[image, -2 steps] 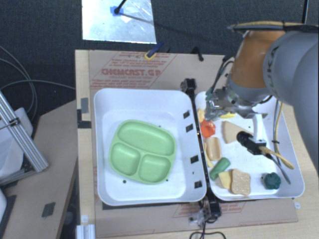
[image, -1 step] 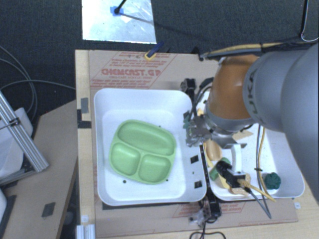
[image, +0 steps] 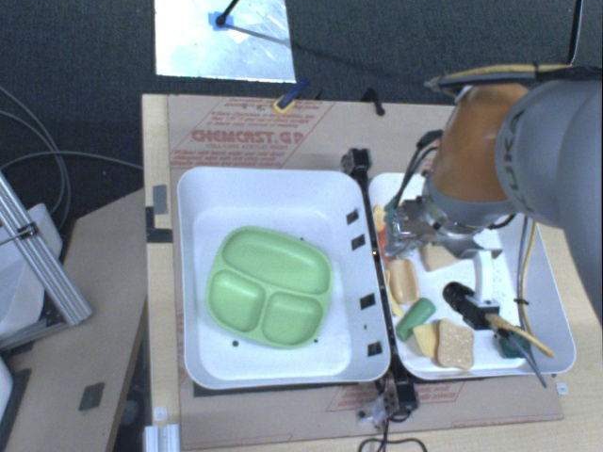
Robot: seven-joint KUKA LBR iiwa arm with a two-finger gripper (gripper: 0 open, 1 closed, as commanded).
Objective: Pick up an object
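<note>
The tool (image: 400, 236) hangs low in the right shallow white bin (image: 556, 332); whether it grips anything cannot be told. Just below it lies a tan oblong bread-like piece (image: 403, 280).

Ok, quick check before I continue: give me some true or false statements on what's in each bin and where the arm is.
1. The green divided plate lies in the left bin. True.
2. The arm is over the left bin. False: it is over the right bin.
3. The slice of toast lies in the right bin. True.
4. The green plate carries food. False: its compartments are bare.
5. The green cylinder lies beside the toast. True.
</note>
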